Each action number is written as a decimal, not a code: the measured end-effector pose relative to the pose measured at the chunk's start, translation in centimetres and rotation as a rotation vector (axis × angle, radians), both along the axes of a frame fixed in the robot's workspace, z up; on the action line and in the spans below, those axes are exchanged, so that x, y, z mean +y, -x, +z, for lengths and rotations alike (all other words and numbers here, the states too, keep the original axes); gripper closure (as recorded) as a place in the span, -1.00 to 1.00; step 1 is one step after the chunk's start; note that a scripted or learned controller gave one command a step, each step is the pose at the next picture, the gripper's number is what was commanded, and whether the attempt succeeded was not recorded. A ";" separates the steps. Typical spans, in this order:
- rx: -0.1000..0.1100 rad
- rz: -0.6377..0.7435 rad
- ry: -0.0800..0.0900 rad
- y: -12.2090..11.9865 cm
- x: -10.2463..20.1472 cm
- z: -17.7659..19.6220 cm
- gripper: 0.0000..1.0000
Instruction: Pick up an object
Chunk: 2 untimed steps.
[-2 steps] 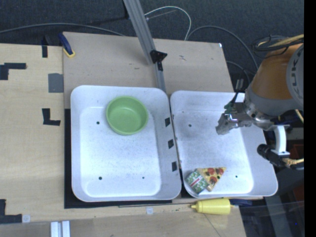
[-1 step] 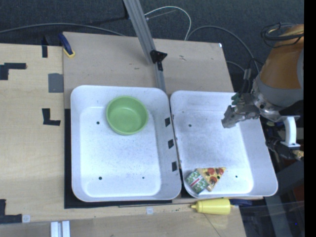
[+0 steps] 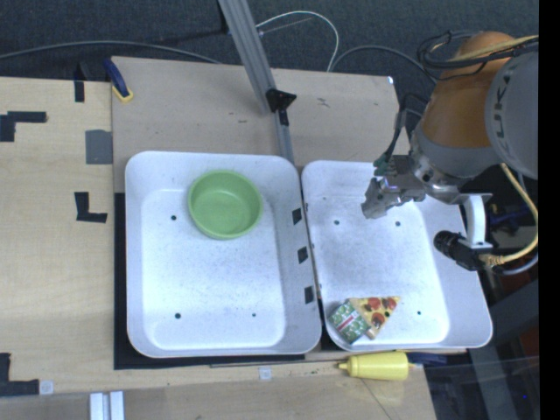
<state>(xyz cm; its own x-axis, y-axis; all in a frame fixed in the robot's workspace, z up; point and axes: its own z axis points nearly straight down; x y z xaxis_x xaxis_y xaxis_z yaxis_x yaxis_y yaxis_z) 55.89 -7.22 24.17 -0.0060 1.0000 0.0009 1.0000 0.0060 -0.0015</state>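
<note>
A green bowl (image 3: 226, 204) sits upright in the left bin (image 3: 157, 322), toward its far side. In the right bin (image 3: 437, 322), a small flat packet printed in green, red and orange (image 3: 360, 315) lies at the near left corner. A yellow bottle (image 3: 379, 366) lies on its side just outside that bin's near rim. My gripper (image 3: 380, 201) hangs over the far part of the right bin, well away from the packet, with nothing visible between its fingers.
A slanted grey metal pole (image 3: 254, 51) crosses above the bench and ends near the bins' shared far rim. Cables and a black fitting (image 3: 459, 248) hang off the arm at the right bin's right edge. Wooden bench lies left of the bins.
</note>
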 end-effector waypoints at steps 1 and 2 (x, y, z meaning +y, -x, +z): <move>0.002 0.000 -0.001 -0.8 5.4 -1.3 1.00; 0.000 0.003 -0.001 -2.1 11.8 -1.6 1.00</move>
